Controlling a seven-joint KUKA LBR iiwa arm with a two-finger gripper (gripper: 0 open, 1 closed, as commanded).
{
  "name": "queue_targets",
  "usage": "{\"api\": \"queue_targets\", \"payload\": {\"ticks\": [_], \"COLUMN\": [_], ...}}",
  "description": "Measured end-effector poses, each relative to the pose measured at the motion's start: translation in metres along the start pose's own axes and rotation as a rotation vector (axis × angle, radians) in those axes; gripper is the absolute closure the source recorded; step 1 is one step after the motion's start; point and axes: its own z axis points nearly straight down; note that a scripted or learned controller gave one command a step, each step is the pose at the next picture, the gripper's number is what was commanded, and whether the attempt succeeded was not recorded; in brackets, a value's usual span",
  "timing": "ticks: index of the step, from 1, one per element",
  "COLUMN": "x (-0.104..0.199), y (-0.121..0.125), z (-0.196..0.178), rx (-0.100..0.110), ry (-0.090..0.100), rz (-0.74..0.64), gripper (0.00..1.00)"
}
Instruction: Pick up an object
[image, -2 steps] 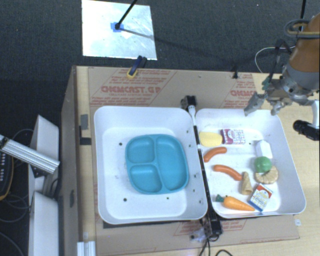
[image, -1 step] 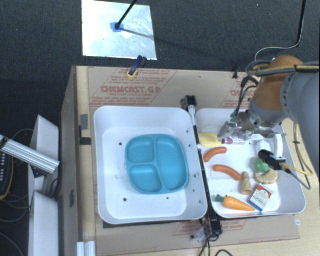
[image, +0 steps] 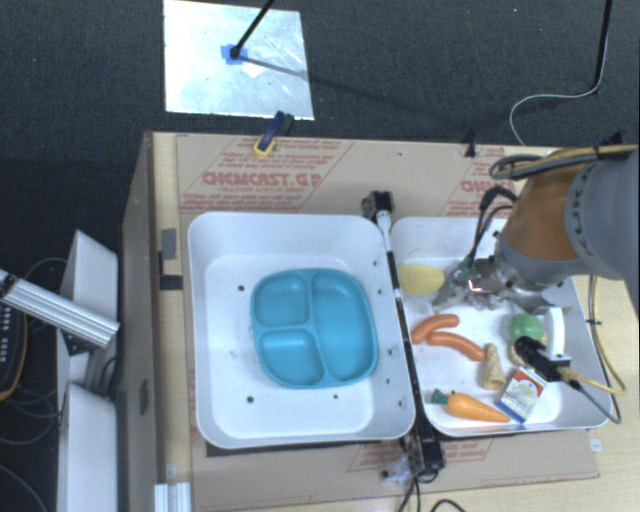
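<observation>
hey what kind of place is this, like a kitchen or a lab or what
Most likely a robotics lab or test bench, not a kitchen: a grey and orange robot arm reaches over two white bins, the food looks like toys such as a carrot, and loose cables trail across dark carpet.

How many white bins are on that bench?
2. The left bin holds a blue divided tray. The right bin holds toy food, and the arm reaches into it and may hide some pieces.
</observation>
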Motion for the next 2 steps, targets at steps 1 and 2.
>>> {"api": "queue_targets", "payload": {"ticks": [1,2], "x": [-0.007,-0.036], "y": [0.049,0.088], "z": [-0.018,-0.023], "rx": [0.006,0.007], "ry": [0.003,0.002], "rz": [-0.002,-0.003], "gripper": [0.0,0.0]}}
